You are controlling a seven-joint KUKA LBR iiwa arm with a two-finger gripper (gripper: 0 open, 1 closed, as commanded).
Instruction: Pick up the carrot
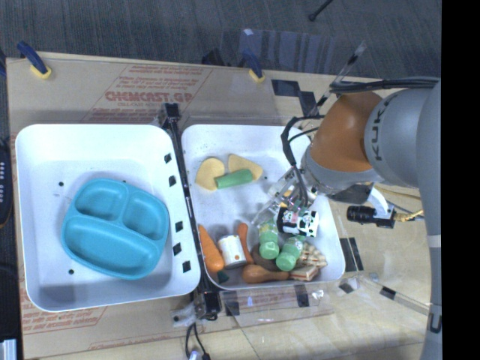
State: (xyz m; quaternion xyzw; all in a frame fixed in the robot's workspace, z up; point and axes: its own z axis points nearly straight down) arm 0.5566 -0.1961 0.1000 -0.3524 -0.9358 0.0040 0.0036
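over the right bin's [225, 137] near half hangs the claw [289, 214], above the green pieces [279, 247]; whether it is apart or together, i cannot tell. well to its left, the carrot [211, 249] lies along that bin's left wall, beside a white can [232, 250]; a blue tray [115, 226] sits in the left bin [45, 145]

The claw [283, 207] is too blurred to judge its grip.

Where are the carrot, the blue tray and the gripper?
carrot [211, 251]: camera view, middle of its body.
blue tray [115, 227]: camera view, central divider.
gripper [294, 210]: camera view, between its fingertips.
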